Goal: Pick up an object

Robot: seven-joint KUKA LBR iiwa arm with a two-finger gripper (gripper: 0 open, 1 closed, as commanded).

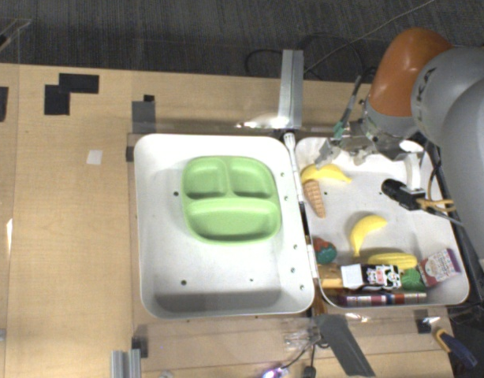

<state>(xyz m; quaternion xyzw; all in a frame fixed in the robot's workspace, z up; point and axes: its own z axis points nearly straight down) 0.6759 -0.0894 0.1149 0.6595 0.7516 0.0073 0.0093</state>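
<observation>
Gripper [346,138] positioned at right bin [455,235] far edge, above banana [327,172] | fingers' opening cannot be told | nothing seen held

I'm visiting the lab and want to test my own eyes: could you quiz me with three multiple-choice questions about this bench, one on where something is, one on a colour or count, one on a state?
1. Where does the green divided plate lie?
A. left bin
B. right bin
C. on the bench outside the bins

2. How many compartments does that plate have?
A. two
B. three
C. five

3. Where is the gripper relative to the right bin?
A. outside it, over the left bin
B. near its bottom corner
C. near its top edge

Answers:
1 A, it sits alone in the left bin.
2 B, two small above one wide.
3 C, it hangs by the upper banana.
</observation>
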